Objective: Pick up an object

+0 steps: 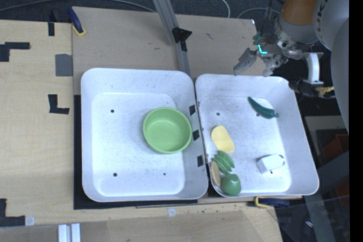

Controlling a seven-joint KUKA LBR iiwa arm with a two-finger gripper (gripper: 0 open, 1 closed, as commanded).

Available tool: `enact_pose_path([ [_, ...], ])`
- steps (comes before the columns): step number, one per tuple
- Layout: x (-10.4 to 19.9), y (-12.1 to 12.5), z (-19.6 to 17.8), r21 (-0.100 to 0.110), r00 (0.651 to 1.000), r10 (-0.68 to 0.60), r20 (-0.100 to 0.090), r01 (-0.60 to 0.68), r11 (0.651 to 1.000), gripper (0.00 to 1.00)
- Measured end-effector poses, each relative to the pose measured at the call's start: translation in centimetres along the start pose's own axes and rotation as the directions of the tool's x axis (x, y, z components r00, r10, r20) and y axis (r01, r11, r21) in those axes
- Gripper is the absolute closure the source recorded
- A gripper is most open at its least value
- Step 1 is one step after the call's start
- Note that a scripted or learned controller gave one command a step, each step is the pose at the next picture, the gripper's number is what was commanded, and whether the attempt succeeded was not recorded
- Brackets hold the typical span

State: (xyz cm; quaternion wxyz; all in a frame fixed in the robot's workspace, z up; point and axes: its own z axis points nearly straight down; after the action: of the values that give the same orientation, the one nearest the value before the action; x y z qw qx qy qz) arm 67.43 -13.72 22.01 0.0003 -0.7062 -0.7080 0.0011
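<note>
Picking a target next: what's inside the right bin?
The right bin holds a dark teal piece, a yellow object, a striped green item, a green ball and a white object. Anything beneath them is covered.

End effector point(258, 64) raised, fingers spread, empty.

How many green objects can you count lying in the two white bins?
4: a green bowl in the left bin; in the right bin, a dark green piece near the back, and a ridged green item and green ball at the front-left corner.
</note>
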Motion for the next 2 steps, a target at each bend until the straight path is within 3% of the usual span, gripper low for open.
enact_pose_path([
  [2,0.2,-0.7,13.0,0.007,1.000,0.001,-0.001,-0.001,1.000,0.00],
])
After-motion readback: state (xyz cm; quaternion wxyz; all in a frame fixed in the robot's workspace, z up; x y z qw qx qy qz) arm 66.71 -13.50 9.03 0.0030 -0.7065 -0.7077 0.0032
